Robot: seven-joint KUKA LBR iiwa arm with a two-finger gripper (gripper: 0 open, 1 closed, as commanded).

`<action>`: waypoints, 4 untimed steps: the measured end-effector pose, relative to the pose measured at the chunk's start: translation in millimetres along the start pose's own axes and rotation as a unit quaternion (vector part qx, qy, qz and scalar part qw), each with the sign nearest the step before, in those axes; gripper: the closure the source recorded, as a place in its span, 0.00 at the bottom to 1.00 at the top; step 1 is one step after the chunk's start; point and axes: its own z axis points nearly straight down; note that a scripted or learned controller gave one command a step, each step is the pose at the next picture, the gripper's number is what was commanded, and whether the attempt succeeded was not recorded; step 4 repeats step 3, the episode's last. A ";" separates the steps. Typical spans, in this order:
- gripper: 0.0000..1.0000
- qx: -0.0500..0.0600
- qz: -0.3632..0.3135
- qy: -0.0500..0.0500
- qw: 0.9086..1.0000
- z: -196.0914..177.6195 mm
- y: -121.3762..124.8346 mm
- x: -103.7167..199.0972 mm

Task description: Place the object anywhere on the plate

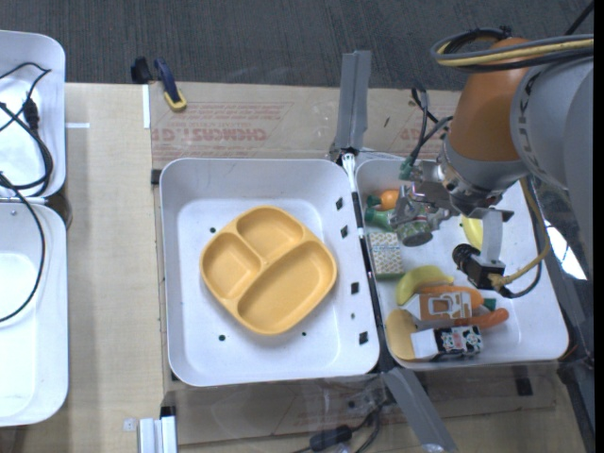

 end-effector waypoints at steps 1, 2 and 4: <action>1.00 0.000 -0.035 0.000 0.999 -0.1 -12.9 90.4; 1.00 0.001 -0.041 -0.001 0.999 51.0 -42.3 153.9; 0.00 0.001 -0.041 -0.001 0.999 50.8 -42.2 153.6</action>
